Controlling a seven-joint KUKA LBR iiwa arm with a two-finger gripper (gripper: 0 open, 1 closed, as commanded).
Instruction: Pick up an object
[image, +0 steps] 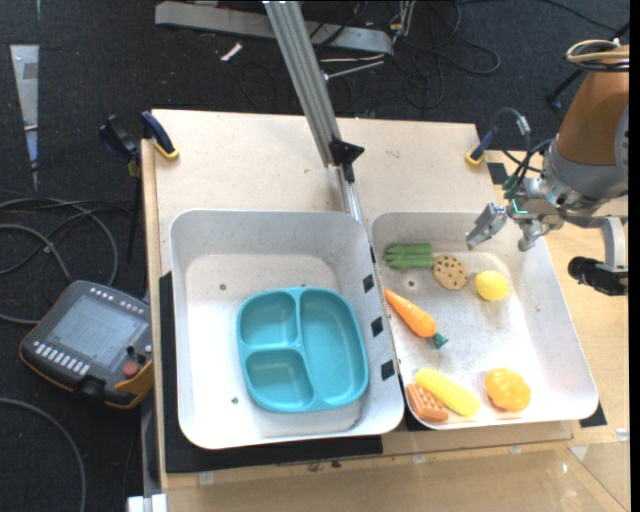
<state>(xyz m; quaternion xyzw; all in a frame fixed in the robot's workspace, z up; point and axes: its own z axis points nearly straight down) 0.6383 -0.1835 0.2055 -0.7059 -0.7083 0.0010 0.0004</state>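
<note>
My gripper (507, 229) hangs over the far right part of the right bin (560, 330), its two fingers spread open with nothing between them. Below it lie toy foods: a yellow lemon (491, 286) just under the fingers, a brown cookie (450, 271), a green pickle (408, 256), an orange carrot (412, 314), a yellow corn cob (447, 392), a waffle piece (427, 404) and an orange fruit (507, 389).
The left bin (200, 300) holds a teal divided tray (300, 350). A slanted metal pole (312, 85) rises from the wall between the bins. A teach pendant (88, 343) lies on the floor at left.
</note>
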